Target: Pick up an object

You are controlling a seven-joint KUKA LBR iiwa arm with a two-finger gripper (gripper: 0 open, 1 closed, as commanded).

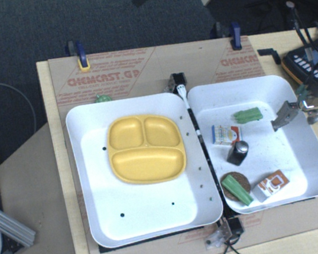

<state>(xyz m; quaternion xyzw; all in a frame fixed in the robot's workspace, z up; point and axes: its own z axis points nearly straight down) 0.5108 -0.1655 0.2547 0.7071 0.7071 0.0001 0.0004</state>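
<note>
The hand (pixel 285 114) is seen at the right bin's (pixel 313 153) edge; whether it is spread cannot be told. Just beyond it lies a green block (pixel 248 116), judged light and stiff, best gripped across its short sides.

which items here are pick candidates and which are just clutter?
Job-relevant:
- claw, at the right bin's right edge
- green block
- small carton
- black cylinder
- green piece on brown disc
- orange-and-white box

Lying about:
- yellow divided plate in the left bin
- blue clamps on the board's far edge
</note>
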